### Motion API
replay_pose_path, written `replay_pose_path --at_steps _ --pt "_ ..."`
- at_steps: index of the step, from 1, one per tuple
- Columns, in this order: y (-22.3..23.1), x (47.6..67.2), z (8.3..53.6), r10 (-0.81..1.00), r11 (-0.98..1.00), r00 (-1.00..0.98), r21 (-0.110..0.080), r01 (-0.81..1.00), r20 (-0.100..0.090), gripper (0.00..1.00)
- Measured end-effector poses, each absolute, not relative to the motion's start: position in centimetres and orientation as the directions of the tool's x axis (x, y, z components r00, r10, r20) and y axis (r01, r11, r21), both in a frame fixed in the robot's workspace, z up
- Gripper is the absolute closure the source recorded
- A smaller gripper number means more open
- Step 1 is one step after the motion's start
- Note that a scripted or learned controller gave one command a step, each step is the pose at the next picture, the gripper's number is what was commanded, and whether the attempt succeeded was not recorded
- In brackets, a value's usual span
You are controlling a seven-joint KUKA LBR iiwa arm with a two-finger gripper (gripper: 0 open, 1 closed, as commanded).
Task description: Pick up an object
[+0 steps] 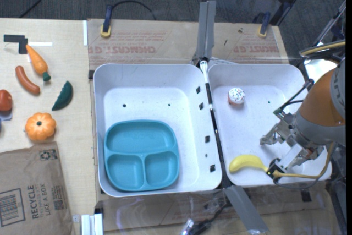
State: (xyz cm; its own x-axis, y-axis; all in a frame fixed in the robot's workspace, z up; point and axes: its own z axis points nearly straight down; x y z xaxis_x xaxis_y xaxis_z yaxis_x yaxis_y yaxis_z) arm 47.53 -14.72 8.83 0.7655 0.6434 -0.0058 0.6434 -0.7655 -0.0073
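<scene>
**Where the Pincer Hangs, a Banana Lies Close By**

When we look down at the bench, we see two white bins side by side. The pincer [273,143] is over the right bin [258,124], near its right wall and toward the front. It comes in from the right on the grey arm with the orange band. We cannot tell if the pincer is apart or together, because it is small and mixed up with other metal parts. We see nothing held in it.

The yellow banana [246,163] lies flat on the floor of the right bin, close to the front wall. It is just to the left of the pincer and a bit nearer the front. We cannot tell if the two touch.

A small round cake [236,96] with white icing sits near the back of the same bin, well apart from the pincer.

In the left bin [143,96] a blue plate [142,154] with three parts lies flat near the front.

On the bench to the left of the bins we see a toy carrot [37,60], a sausage [26,80], a pumpkin [40,126] and a brown paper bag [27,190].
</scene>
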Motion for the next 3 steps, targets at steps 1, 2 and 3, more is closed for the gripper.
replay_pose_path --at_steps 1,2,3 --pt "-20.4 48.3 8.8 0.646 -0.763 0.764 -0.017 0.646 0.000 0.00" --pt "-12.9 47.6 8.8 0.499 -0.867 0.867 -0.008 0.499 -0.007 0.00" --pt "-21.1 51.4 8.8 0.589 -0.807 0.808 -0.033 0.589 0.000 0.00"
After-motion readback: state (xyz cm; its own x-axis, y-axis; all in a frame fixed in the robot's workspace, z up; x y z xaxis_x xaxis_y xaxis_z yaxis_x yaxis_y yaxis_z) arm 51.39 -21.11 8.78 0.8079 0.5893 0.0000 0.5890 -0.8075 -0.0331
